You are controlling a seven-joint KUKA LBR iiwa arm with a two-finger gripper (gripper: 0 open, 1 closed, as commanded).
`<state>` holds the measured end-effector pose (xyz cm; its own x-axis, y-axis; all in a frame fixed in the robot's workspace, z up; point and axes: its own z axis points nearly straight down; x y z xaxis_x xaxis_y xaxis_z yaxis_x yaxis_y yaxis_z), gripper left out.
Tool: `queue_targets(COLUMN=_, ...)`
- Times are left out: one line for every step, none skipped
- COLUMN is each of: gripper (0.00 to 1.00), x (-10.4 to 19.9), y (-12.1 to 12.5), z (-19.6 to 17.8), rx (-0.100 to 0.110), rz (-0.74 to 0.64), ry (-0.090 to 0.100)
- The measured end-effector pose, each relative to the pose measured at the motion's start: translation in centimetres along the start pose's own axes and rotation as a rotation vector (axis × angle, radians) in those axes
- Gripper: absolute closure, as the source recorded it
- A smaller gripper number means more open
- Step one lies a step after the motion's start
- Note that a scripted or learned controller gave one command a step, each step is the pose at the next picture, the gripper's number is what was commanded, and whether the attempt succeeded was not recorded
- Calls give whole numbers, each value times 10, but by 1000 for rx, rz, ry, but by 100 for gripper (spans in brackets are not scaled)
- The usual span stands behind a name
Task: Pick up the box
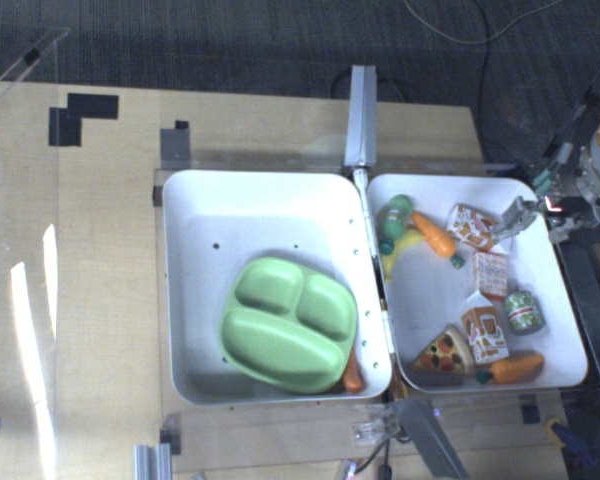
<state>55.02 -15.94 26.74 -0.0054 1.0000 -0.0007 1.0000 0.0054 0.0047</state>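
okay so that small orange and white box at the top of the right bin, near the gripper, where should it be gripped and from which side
Grip the small orange and white carton box across its two long edges, coming straight down from above. It appears to lie flat and tilted diagonally, so turn the gripper to match. The orange toy carrot lies close on its left, so that side looks tighter.

arm [592,173]: grey casing | orange band | teal accents | claw [517,214]: silver metal

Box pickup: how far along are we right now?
Nothing looks done yet. The three small boxes all lie in the right bin, none lifted. In hand: the gripper hangs at that bin's upper right corner, beside the topmost box, nothing visible between its fingers. Left: closing on a box and lifting it.
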Motion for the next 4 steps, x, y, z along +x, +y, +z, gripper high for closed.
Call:
queue_targets(gripper=0, x=-46, y=-13, z=120, rx=1, rz=-2, ry=0)
queue_targets(gripper=0, x=-44, y=29, z=179, rx=-7, rz=-11, ry=1)
queue_targets(gripper=100, x=-44, y=31, z=168, rx=-11, rz=-13, ry=-1)
queue_targets(gripper=100, x=17, y=42, z=80, rx=-2, rz=-20, ry=0)
